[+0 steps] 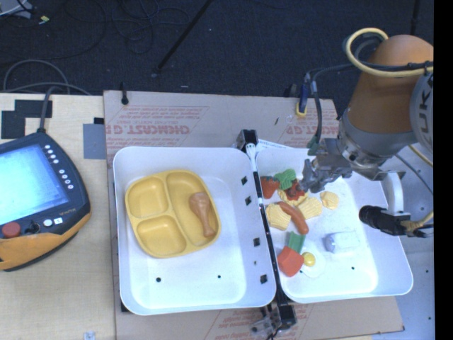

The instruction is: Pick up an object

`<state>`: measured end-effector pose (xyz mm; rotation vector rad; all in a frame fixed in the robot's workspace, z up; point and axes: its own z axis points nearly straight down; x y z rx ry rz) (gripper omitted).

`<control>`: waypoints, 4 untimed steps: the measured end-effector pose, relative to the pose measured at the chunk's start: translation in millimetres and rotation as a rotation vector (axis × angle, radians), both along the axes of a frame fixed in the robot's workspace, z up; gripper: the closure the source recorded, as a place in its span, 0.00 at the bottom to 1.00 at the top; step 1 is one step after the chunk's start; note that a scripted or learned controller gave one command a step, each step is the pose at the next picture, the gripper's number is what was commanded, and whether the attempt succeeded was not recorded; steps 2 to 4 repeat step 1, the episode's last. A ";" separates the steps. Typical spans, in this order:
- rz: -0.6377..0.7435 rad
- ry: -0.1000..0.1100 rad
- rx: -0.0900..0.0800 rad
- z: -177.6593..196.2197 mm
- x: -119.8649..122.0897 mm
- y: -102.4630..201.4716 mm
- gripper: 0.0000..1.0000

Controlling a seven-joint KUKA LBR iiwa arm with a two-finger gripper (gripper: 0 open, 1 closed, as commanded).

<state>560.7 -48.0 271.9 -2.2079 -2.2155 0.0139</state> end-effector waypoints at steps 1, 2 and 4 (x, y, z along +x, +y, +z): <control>0.003 -0.025 0.000 122.6 -35.1 52.0 1.00; 0.003 -0.025 0.000 122.6 -35.1 52.0 1.00; 0.003 -0.025 0.000 122.6 -35.1 52.0 1.00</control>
